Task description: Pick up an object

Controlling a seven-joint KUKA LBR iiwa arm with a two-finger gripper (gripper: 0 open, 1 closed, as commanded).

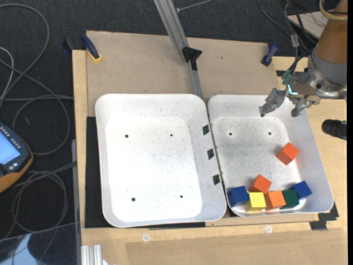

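Gripper (283, 106) hangs with fingers spread and nothing between them over the right bin's (320, 173) far edge. Nearest is the lone orange cube (287, 153) (well apart from the clustered blocks (268, 195)): I'd centre over it, drop straight, then close.

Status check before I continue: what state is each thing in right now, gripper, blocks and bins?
Gripper: fingers spread open, nothing between them, above the right bin's far edge.
Lone orange block: tilted, apart from the rest, mid right bin.
Block cluster: two blue, yellow, two orange, green, bunched at the near wall.
Right bin: holds all the blocks.
Left bin: speckled floor, no blocks.
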